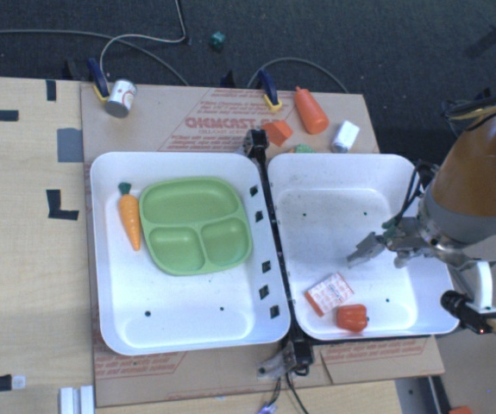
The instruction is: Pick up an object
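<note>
My gripper (pixel 370 250) hangs over the middle of the right bin (pixel 334 172), above bare white floor, with nothing seen in it. A red and white packet (pixel 329 292) lies on the bin floor below and left of it. A small red-orange object (pixel 352 317) rests by the bin's front wall, just past the packet. Both are apart from the gripper. In the left bin (pixel 109 257) a green divided plate (pixel 197 224) lies flat, with a toy carrot (pixel 128 216) beside its left edge.
Behind the bins on the cardboard lie an orange bottle (pixel 310 110), a small orange piece (pixel 279 131), a white cube (pixel 345 134) and a small can (pixel 121 97). Black clips (pixel 256 141) sit along the wall between the bins.
</note>
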Motion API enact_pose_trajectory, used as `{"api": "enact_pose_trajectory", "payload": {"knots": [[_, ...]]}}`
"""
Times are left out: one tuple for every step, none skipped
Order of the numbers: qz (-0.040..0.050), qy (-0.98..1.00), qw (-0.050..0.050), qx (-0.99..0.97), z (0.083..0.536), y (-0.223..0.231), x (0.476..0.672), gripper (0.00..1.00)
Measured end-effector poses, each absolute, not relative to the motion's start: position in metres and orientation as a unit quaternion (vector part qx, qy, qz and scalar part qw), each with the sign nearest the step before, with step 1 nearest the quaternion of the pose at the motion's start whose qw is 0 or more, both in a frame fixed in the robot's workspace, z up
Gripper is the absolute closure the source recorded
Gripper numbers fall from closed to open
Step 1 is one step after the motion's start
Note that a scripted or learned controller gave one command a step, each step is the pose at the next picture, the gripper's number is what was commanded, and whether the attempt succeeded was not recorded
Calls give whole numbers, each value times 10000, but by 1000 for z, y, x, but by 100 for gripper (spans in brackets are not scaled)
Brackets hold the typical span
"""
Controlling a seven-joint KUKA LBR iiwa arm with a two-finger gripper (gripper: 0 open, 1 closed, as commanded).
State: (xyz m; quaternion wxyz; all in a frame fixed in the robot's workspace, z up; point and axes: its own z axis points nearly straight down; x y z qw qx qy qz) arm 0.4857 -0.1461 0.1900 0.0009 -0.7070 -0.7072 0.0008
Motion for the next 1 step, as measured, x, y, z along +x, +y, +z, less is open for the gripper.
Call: {"api": "enact_pose_trajectory", "payload": {"knots": [[-9,-7077,5,-7065,86,-95,484,0]]}}
